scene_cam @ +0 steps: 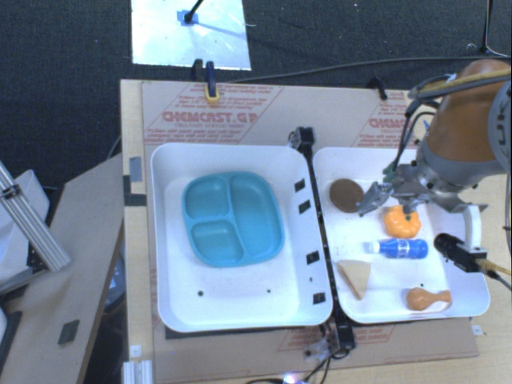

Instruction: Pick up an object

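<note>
Orange toy (402,222) sits in the right bin (472,294), directly under the gripper (392,201), whose opening and hold I cannot tell; blue bottle (402,249) just below it.

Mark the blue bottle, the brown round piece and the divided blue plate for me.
blue bottle (404,249), camera view, on the middle of its body.
brown round piece (345,194), camera view, on its top face.
divided blue plate (278,218), camera view, on its right rim.
</note>
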{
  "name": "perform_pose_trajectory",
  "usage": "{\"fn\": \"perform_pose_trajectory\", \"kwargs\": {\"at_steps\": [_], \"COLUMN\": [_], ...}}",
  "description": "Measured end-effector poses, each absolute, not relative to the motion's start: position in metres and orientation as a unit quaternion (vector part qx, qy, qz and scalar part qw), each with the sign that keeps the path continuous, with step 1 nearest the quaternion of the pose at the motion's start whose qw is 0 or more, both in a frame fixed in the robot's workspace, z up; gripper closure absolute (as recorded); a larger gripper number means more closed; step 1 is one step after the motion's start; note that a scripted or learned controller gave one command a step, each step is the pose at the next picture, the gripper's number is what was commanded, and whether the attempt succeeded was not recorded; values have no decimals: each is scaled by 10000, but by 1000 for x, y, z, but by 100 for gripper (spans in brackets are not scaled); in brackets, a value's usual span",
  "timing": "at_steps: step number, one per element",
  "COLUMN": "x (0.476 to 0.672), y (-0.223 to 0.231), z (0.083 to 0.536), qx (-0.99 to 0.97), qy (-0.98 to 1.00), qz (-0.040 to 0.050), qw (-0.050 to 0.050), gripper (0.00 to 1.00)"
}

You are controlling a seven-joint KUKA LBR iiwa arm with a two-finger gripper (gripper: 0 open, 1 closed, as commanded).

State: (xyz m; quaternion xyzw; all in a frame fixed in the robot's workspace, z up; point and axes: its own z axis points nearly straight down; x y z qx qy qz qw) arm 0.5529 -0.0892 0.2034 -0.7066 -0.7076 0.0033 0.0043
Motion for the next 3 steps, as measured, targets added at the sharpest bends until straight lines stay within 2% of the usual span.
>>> {"fn": "perform_pose_trajectory", "kwargs": {"at_steps": [1,2,3], "x": [556,566,563], "y": [-89,-86,-84], "z": [209,160,118], "qx": [-7059,-7063,-7069], "qy": [-7083,-7079,-7073], "qz": [-6,4,7], "qw": [-5,7,13], "gripper": [0,0,0]}}
